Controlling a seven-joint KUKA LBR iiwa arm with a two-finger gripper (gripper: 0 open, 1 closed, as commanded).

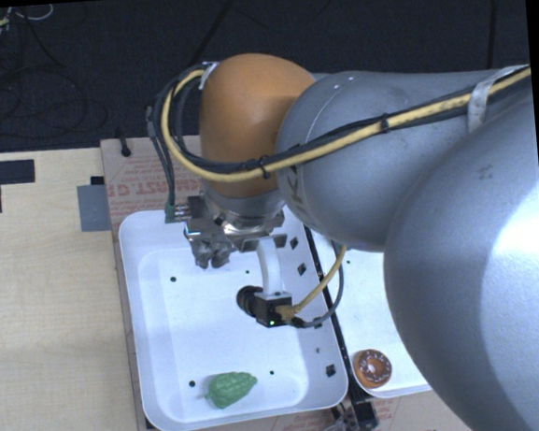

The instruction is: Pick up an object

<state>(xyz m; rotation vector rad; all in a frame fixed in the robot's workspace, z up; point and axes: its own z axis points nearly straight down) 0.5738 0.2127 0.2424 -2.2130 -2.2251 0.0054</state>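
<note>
Surroundings: pale wooden counter (43,305) carrying two shallow white bins side by side, with a dark backdrop and loose cables beyond it.
Nearest edge: a small dark clamp-like fitting (349,425) sits at the foot of the divide between the bins.
Doughnut: a small brown ring with a pale centre (372,368) lies in the near corner of the right bin (356,296), just beside the arm's grey bulk.
Green object: a lumpy, leaf-textured green piece (231,389) rests on the floor of the left bin (165,313), near its front wall; this looks like the likeliest thing to pick.
Claw: the claw (215,254) hangs over the far half of the left bin, well apart from the green object; nothing is seen between its fingers, and I cannot tell how far open they stand.
Black part: a small dark module (263,306) with a yellow cable hangs below the wrist, between claw and green object.
Arm: grey links and the orange band (241,109) fill the far right.
Risk: a straight descent would meet bare bin floor, since the target lies nearer the front.
Risk: the object's closeness to the front wall may block one finger or let it slide away.
</note>
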